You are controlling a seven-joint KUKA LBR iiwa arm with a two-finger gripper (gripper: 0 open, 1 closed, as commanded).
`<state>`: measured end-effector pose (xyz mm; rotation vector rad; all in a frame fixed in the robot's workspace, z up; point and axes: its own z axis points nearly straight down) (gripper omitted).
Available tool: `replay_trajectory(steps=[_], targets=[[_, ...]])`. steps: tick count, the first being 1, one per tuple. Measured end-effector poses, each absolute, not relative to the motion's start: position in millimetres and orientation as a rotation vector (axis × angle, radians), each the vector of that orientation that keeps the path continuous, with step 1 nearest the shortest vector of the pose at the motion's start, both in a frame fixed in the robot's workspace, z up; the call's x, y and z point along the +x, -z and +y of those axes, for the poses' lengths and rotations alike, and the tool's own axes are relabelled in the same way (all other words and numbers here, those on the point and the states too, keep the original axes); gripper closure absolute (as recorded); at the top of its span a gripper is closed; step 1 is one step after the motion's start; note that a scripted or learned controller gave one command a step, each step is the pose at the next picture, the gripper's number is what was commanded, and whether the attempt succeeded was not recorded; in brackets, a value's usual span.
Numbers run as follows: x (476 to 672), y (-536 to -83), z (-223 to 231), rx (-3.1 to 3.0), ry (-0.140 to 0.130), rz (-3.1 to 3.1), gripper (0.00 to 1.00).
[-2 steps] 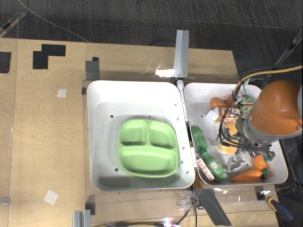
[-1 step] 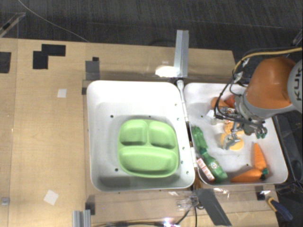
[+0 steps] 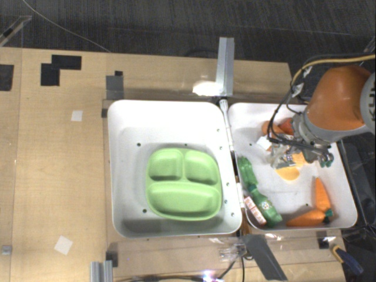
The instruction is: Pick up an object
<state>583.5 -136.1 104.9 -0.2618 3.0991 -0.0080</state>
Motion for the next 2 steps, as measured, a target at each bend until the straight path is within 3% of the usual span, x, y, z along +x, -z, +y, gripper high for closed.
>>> replay_trajectory(steps=[1,2], targets=[[619.7,-237.0,-143.1,-0.175,0.007,3.114,1.0],[620.7,-245.4,-141.5,-0.178,0.004,3.111,1.0]])
